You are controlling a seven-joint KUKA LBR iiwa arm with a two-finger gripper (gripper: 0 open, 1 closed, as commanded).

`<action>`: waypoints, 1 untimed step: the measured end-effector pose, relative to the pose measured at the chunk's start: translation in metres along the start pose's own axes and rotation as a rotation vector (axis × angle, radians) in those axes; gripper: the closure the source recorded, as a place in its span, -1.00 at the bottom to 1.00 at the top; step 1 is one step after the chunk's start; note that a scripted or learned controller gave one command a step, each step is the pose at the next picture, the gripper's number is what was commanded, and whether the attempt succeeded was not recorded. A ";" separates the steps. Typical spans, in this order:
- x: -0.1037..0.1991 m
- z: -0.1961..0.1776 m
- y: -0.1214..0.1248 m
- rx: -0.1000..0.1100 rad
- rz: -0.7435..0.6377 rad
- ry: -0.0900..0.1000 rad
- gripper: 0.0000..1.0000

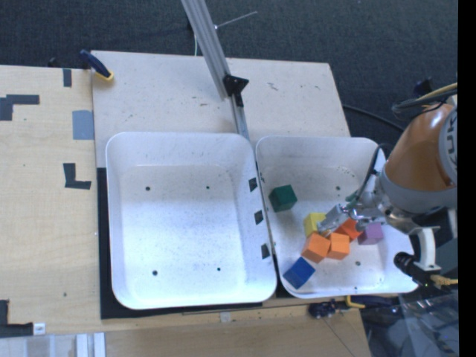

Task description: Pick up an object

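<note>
Orange, yellow, purple, blue and green blocks lie scattered in the right bin [320,149], all small cubes with matte, solid-coloured faces. The yellow block [314,222] sits near the middle of that bin, with two orange blocks [318,247] and [340,245] touching one another just below it. A reddish-orange block [349,229] lies beside them, partly under the metal of the gripper. The purple block [370,233] rests toward the bin's right side, the blue block [299,272] near the front wall, and the green block [282,197] stands apart toward the divider between the bins. The left bin [182,143] is beside it, rims touching.

The arm [420,162] reaches in from the right, its orange band over the right bin's edge and its grey wrist angled down and leftward. The gripper [336,218] is low among the clustered blocks, just beside the yellow one and above the orange pair. Whether its jaws are spread or pressed together cannot be told from this slant; no block is clearly seen between them
</note>
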State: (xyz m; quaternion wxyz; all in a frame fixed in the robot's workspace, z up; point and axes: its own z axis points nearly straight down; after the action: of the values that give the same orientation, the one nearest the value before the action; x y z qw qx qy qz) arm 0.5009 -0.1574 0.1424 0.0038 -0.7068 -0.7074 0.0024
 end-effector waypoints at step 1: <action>-0.004 0.024 0.007 -0.028 0.001 -0.010 -1.00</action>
State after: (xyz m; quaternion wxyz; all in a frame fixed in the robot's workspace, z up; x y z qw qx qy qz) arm 0.5073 -0.1611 0.1186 -0.0099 -0.7073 -0.7068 -0.0040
